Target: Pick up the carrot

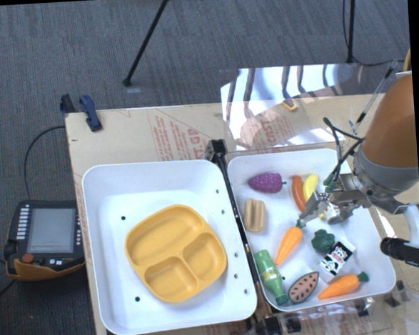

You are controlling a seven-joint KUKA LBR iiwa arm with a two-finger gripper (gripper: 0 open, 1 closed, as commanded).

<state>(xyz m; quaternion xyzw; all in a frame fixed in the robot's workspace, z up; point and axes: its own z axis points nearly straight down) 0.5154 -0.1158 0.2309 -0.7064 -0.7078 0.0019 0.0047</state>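
Observation:
An orange carrot (288, 245) with a green top lies aslant in the middle of the right bin (352, 162). A second carrot (339, 286) lies near that bin's front right corner. My gripper (323, 211) hangs over the right bin, just up and right of the middle carrot's green end and apart from it. Its fingers stand open with nothing between them. The grey arm with its orange band (395, 125) reaches in from the right.
Around the carrots lie purple grapes (266, 183), a banana (310, 186), a tan bread piece (254, 214), broccoli (323, 240), a milk carton (336, 258), a green bottle (270, 273) and a watermelon slice (304, 287). The left bin (98, 207) holds a yellow divided plate (175, 253).

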